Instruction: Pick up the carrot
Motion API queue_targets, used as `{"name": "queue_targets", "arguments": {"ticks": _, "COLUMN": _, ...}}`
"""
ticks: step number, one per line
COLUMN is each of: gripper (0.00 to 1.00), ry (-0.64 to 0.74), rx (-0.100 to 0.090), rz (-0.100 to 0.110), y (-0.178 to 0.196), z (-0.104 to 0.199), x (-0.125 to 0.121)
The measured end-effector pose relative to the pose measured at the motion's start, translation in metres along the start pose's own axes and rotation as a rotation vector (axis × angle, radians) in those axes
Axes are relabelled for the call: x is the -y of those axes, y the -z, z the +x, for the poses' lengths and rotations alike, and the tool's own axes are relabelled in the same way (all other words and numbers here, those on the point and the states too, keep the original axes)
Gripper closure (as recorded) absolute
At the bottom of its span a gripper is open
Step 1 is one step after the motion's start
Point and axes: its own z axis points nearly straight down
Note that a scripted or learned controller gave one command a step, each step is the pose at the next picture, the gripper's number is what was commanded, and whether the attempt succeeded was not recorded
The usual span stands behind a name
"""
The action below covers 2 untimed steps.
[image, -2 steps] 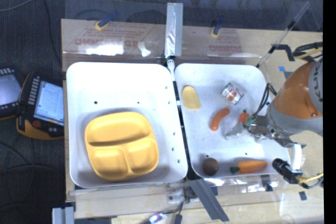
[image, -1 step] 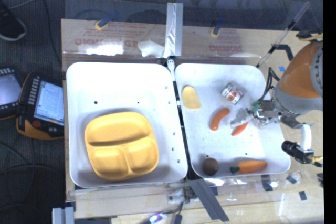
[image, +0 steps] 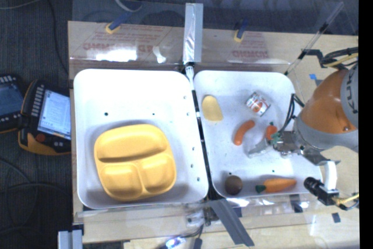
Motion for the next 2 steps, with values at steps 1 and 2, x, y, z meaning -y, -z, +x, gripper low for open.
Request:
{"name": "queue_targets", "arguments": {"ticks": 1, "gripper": 0.00, "ry": 0.036, "rx": -0.005, "rz": 0.006, "y": -0.003, "z": -0.009, "x": -0.081}}
{"name": "queue_targets", "arguments": {"ticks": 2, "gripper": 0.00, "ry": 0.006, "rx": -0.024, "rz": -0.005, "y": 0.004, "z": -0.025, "x": -0.008}}
